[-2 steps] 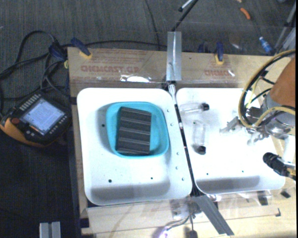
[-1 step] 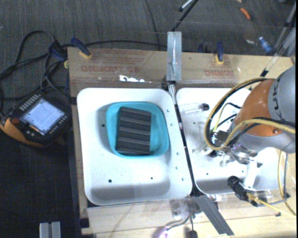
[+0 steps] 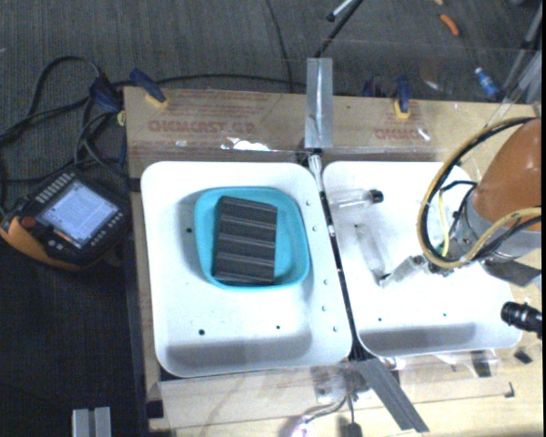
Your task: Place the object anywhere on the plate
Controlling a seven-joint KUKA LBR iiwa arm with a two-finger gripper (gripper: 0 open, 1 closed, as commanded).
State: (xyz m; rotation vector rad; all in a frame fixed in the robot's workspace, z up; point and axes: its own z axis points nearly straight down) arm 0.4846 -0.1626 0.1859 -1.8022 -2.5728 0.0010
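2 white bins sit side by side on the bench (image 3: 255,126); the left bin (image 3: 164,317) holds a blue plate (image 3: 296,244), and a dark ribbed block (image 3: 246,239) lies flat on the plate, well inside its rim, its long side running roughly top to bottom of the camera view; the block is the only dark thing on the plate, and its ridges run across it in about 4 bands. The arm (image 3: 514,176) reaches in over the right bin (image 3: 419,326), orange band showing at the right edge, with yellow and black cables (image 3: 432,217) looping around the wrist; the gripper (image 3: 396,271) hangs low over the right bin's floor, well apart from the block and the plate; nothing shows between its fingers, and whether they are open or closed I cannot tell. A small clear tube with a dark cap (image 3: 357,198) lies near the top of the right bin. A handheld pendant (image 3: 68,218) rests on the floor left of the bench.
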